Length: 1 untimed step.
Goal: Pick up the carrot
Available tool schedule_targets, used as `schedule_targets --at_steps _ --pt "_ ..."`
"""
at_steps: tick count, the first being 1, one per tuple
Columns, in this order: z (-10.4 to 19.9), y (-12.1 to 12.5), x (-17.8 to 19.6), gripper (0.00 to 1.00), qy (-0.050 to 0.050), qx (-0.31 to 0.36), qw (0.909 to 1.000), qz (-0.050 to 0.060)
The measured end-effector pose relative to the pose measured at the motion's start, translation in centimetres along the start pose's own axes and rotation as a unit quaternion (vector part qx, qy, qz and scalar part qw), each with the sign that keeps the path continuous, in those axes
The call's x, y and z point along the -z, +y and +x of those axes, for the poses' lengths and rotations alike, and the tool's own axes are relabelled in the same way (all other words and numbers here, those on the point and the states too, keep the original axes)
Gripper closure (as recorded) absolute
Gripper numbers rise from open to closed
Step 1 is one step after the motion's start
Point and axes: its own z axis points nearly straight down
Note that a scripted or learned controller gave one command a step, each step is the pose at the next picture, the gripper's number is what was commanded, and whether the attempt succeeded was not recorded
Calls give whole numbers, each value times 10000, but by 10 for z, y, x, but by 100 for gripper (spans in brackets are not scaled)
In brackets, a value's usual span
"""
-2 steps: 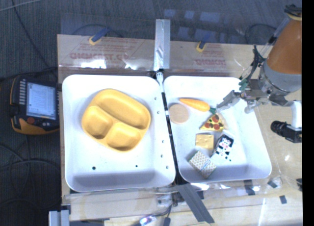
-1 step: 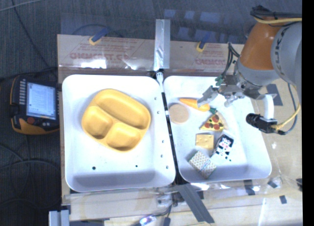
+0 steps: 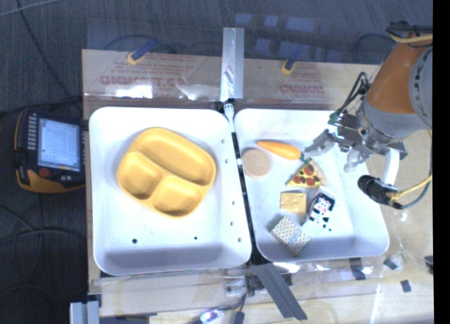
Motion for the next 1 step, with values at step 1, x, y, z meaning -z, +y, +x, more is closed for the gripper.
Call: schedule_targets --at_steps 1 --pt "55 37 -90 0 -18 183 9998 -9"
